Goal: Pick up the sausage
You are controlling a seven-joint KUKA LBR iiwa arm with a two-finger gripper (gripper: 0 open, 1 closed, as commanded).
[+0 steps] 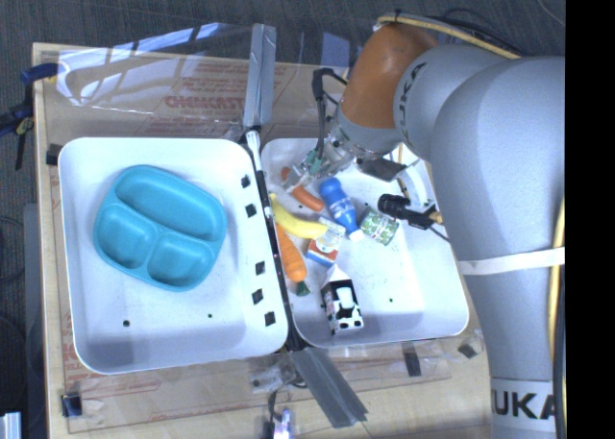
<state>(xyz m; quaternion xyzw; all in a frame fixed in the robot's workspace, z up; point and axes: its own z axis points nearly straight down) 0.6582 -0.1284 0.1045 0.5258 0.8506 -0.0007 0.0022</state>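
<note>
Orange-red and short, the sausage (307, 199) lies in the right bin (423, 307) beside the banana (298, 226); the end effector (312, 164) hovers just above it, grip state untellable; judged approach step, descent next.

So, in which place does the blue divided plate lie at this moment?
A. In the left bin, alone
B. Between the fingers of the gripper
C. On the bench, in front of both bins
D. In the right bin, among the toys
A: the blue divided plate rests flat on the floor of the left bin, while the banana, the carrot and the blue bottle lie in the right bin.
</note>
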